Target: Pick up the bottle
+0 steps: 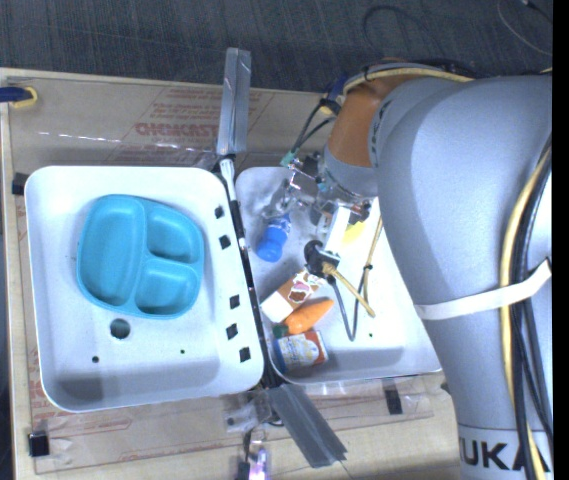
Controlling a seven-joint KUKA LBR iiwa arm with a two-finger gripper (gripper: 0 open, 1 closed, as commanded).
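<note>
The bottle (pixel 273 234) lies in the right bin (pixel 394 343) near its upper left corner. It is clear, with a blue cap pointing down-left. My gripper (pixel 301 192) hangs just above and to the right of the bottle's clear end, close to it or touching it. The wrist and its cables hide the gripper's tip. The grey arm with its orange band covers the right side of this bin.
An orange carrot (pixel 309 315), a small printed packet (pixel 300 288) and a jar (pixel 300 350) lie below the bottle. A yellow item (pixel 351 232) sits by the wrist. The left bin (pixel 64 368) holds a blue divided plate (pixel 142 255) and a small dark object (pixel 119 329).
</note>
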